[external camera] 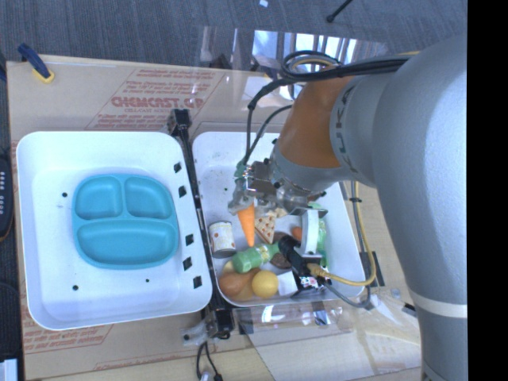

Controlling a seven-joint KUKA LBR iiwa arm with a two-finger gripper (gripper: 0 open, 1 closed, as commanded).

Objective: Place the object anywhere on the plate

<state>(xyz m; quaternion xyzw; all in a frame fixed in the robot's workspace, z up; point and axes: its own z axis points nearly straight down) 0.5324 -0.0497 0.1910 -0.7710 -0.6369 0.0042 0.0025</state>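
A blue divided plate (125, 219) lies in the left white bin (40, 173) with nothing on it. My gripper (248, 197) is low in the right bin (208, 159), over the pile of toy food. Directly below it an orange carrot (248, 224) points toward the front, its upper end touching or just under the gripper. The wrist and arm hide the back right part of this bin.
Around the carrot lie a small can (221, 236), a tan cracker (265, 228), a green bottle (255, 257), a yellow lemon (265, 282), a brown rounded fruit (234, 285) and a green-and-white packet (313, 232). A black divider (187, 182) separates the bins.
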